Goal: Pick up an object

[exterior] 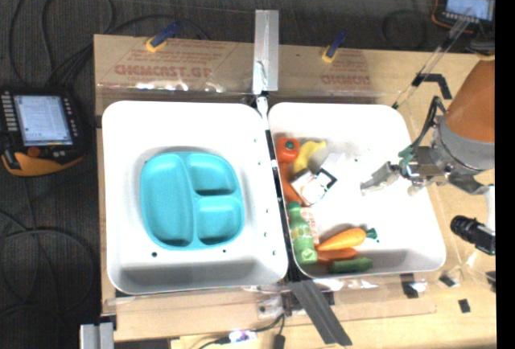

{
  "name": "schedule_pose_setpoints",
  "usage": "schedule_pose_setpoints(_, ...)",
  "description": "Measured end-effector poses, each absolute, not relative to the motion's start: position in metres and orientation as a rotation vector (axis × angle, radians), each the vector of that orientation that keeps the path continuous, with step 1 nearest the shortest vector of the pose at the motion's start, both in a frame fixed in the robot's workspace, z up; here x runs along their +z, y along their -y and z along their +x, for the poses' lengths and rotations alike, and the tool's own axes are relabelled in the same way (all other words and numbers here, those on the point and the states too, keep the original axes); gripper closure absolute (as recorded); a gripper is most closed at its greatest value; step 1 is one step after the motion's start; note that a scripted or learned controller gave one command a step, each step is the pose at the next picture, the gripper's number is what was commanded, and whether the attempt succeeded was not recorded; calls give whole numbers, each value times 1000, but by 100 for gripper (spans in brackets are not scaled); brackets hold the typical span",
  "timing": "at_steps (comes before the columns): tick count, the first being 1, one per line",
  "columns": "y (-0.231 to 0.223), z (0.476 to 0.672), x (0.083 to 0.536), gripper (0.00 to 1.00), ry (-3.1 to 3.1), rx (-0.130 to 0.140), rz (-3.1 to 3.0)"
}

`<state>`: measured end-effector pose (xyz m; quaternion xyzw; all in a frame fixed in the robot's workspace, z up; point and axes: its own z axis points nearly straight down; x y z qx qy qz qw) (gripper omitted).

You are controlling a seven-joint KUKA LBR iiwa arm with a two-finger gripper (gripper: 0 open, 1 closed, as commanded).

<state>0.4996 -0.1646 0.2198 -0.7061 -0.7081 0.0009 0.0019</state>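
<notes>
Reaching in from the right edge of the right bin [418,203], with the gripper [378,178] hanging over bare white floor in the bin's middle, well apart from every object. Judged as the approach step of a pick: nothing lifted yet, no target touched. Fingers looking slightly apart at the tip, nothing between them, though small and partly blurred, so only a loose reading. Piled along the left wall of that bin: an orange pepper-like toy [287,149] near the far left corner, a yellow piece [310,154] just beside it, a white card with a dark mark [312,185] below those, some green pieces [300,233] further toward the near edge. Lying along the near edge: a toy carrot [344,239] with a green stem end, and a green pod-like toy [351,264] touching or just beside it. Sitting in the middle of the left bin [121,178]: a turquoise divided tray [191,199]. Called for next, probably: travelling leftward or toward the near edge, lining up over a single item such as the carrot, descending with jaws wide enough to straddle it, then closing. Risk in the crowding by the left wall, hence the carrot as the easier choice.
</notes>
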Motion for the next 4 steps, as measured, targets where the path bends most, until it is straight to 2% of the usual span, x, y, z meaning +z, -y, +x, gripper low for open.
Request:
schedule_pose_setpoints(1,135,483,137,0,2225,3,-2211)
schedule_pose_setpoints(2,99,543,90,0,2251,-10,-2213)
schedule_pose_setpoints(3,99,542,100,100,2249,-12,-2210)
schedule_pose_setpoints(4,66,566,227,100,2215,7,-2228)
